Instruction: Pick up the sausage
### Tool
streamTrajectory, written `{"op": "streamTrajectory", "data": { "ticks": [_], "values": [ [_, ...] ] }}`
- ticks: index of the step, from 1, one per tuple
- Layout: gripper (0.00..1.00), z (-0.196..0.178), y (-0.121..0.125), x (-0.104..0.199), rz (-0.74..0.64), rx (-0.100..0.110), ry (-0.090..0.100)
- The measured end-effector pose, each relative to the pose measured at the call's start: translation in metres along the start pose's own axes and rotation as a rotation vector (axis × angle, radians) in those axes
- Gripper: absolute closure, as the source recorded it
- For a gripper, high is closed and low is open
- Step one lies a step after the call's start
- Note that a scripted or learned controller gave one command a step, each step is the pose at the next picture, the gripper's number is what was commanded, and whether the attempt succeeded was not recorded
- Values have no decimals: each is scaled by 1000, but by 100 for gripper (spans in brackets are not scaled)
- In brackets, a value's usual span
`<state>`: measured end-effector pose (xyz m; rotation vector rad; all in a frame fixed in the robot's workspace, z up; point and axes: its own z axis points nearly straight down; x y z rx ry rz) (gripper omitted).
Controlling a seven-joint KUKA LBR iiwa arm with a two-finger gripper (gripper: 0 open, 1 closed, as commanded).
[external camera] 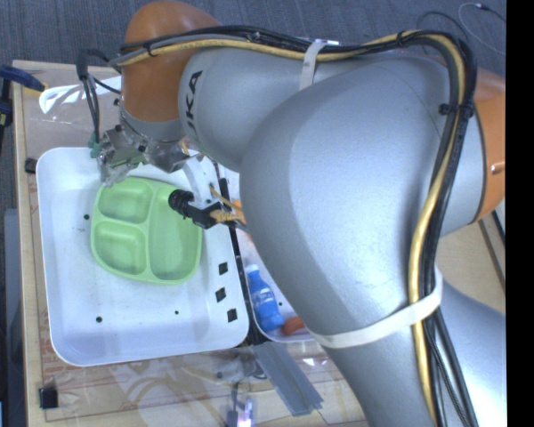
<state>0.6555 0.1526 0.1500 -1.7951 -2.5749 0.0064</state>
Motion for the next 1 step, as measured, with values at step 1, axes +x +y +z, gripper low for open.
{"op": "streamTrajectory", "data": {
  "ticks": [1],
  "values": [
    [100, 57, 19, 48, 410, -5, 2]
  ]
}}
